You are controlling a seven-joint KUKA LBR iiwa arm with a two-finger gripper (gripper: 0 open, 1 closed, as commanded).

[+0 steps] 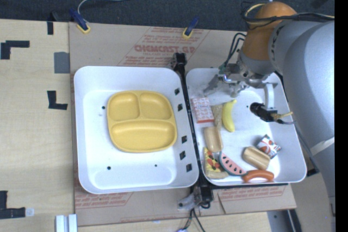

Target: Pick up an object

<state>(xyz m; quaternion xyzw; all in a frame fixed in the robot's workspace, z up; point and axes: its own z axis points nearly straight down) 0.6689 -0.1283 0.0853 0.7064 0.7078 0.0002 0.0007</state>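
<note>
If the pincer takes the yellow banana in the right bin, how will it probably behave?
The banana looks like a smooth toy, so it is probably stiff, light and perhaps slippery. Its curved, narrow shape may let it turn in a grasp off its middle. It lies close to a tan piece, which a push would likely disturb.

One fixed camera is looking down at a slant from above the bench, taking in both white bins: left bin (87, 133), right bin (288, 163). The arm (304, 62) is coming in from frame right, close to the lens.
</note>
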